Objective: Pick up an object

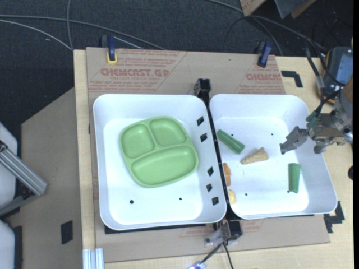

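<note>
The claw (303,139) hangs over the right bin (280,206) near its right wall, its dark fingers blurred; whether they are spread or pressed together I cannot tell. Nothing shows between them. Just below lies a green cylinder (294,177); further left, a tan wedge (255,157) and another green cylinder (230,141). Two small orange pieces (226,174) sit half-hidden against the divider. The left bin (112,206) holds a green sectioned plate (159,151).
</note>
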Motion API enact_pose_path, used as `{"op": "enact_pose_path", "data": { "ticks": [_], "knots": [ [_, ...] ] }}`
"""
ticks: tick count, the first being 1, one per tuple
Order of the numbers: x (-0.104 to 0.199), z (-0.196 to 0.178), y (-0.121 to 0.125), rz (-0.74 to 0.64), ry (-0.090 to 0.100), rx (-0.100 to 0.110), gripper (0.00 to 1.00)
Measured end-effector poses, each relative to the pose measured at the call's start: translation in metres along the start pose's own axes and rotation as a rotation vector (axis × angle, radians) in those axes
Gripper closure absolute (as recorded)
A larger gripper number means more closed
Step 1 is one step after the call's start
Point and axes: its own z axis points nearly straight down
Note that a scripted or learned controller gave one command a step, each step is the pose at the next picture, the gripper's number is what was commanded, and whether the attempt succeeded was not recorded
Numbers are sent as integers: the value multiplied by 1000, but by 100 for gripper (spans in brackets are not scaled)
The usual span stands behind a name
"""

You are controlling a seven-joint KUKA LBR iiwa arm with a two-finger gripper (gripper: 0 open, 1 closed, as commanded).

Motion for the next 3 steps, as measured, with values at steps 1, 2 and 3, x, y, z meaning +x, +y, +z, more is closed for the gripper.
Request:
{"op": "enact_pose_path", "data": {
  "ticks": [1,2,3],
  "knots": [
    [0,-5,2,-3,-2,-12,0],
    [1,37,6,-3,-1,-7,0],
    [-4,99,4,-2,0,-5,0]
  ]
}}
